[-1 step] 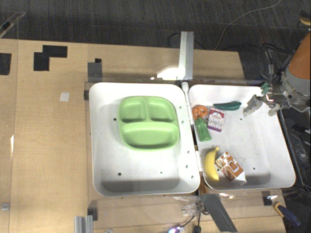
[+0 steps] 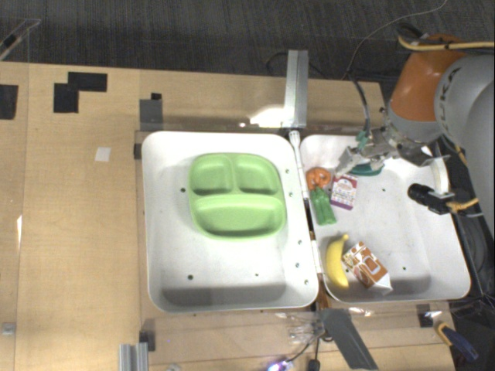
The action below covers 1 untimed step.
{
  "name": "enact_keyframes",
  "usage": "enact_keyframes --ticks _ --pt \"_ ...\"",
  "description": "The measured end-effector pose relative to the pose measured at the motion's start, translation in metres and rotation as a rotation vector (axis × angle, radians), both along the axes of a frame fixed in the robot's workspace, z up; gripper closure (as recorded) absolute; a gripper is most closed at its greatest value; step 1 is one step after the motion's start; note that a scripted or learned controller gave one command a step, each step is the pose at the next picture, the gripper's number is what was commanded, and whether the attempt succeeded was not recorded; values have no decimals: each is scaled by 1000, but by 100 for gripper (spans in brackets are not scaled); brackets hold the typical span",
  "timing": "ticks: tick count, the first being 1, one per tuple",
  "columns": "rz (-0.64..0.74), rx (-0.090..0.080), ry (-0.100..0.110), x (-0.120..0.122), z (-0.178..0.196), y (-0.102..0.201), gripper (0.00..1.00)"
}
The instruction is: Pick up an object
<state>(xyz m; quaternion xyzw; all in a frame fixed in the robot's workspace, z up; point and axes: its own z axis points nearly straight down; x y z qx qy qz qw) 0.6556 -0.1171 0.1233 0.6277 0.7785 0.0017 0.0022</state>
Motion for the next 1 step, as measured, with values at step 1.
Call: enact_keyframes --ticks 1 --pt "104 -3 -12 -57 -32 26 0"
